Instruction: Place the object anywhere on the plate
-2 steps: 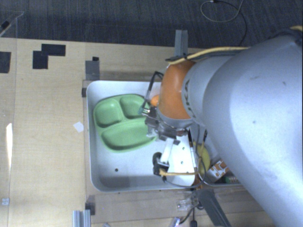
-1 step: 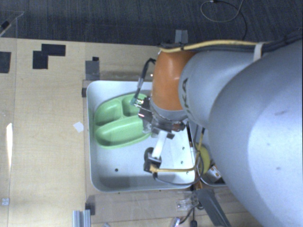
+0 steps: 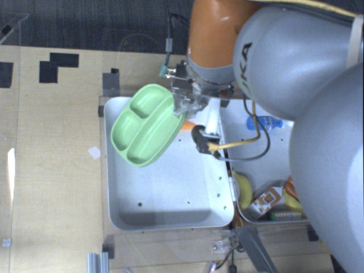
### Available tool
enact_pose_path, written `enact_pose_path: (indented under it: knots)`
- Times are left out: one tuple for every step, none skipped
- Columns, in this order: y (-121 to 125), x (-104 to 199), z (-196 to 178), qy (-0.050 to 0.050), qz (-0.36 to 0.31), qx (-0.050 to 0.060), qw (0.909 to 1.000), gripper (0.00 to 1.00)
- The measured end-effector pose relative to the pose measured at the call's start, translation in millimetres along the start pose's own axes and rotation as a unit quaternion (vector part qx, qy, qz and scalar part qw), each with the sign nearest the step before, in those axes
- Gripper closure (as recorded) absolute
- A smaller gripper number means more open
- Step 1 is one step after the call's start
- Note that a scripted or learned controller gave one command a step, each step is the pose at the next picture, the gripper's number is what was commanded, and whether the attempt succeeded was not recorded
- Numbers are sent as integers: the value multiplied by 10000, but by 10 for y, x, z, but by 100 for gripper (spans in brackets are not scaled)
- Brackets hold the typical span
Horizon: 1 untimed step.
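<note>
Nearest the camera, the right bin (image 3: pixel 267 218) holds a banana (image 3: pixel 244 189) and small packets (image 3: pixel 268 201). Farther back, the green plate (image 3: pixel 145 124) lies tilted in the left bin (image 3: pixel 165 209). An orange object (image 3: pixel 189 124) peeks out at the plate's edge, under the gripper (image 3: pixel 185 104), whose grip I cannot tell. It could slide off the slanted plate.
</note>
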<state>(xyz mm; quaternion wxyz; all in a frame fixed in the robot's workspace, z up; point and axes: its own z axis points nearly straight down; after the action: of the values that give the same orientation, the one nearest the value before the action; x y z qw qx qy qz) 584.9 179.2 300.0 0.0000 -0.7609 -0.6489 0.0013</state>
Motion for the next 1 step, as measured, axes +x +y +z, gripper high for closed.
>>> enact_pose_path:
  knots:
    - [6,6,-24,14,-4,-21,10000,0]
